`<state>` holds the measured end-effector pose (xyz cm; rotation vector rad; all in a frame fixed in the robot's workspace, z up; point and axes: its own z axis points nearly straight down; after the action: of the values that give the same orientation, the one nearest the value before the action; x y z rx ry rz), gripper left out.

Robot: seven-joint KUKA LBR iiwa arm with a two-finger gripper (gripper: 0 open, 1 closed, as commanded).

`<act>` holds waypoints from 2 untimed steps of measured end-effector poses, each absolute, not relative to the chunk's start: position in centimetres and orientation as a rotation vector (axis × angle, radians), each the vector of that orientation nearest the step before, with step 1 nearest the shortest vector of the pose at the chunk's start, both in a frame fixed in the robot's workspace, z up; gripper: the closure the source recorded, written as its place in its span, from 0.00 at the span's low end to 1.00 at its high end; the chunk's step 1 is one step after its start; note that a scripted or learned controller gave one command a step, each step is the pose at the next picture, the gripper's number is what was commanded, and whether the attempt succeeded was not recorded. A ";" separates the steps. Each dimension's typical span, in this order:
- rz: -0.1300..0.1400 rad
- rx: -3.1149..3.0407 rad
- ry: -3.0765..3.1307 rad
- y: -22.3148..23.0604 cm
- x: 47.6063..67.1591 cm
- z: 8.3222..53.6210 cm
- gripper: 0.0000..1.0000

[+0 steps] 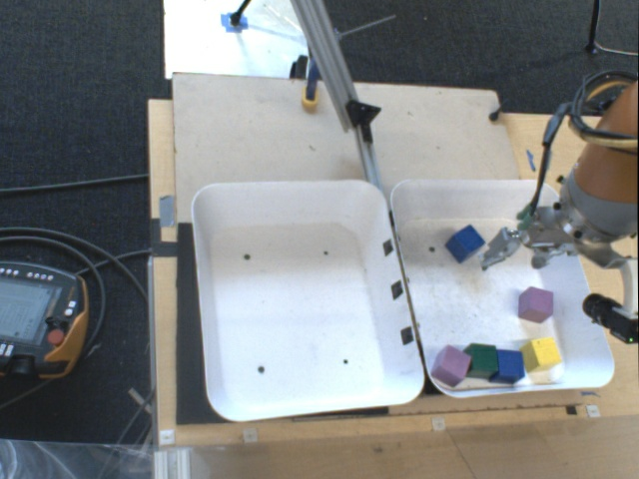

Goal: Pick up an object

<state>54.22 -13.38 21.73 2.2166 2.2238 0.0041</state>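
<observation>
The gripper is seen in the camera view over the right bin, beside the blue cube; whether its fingers are spread cannot be told. Nothing is held. If the descent is made off-centre, the cube could be pushed aside. The purple cube lies near, apart.

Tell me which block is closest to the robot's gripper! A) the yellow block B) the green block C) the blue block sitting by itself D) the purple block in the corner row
C. The lone blue block sits in the right bin just left of the gripper, while the yellow block, green block and corner purple block lie along the bin's near edge.
</observation>
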 end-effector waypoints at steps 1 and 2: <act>0.000 2.213 2.229 -12.9 62.0 11.4 0.00; 0.003 2.210 2.231 -9.3 63.5 9.0 0.00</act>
<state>63.49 -9.30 8.98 2.2103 2.2305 0.0030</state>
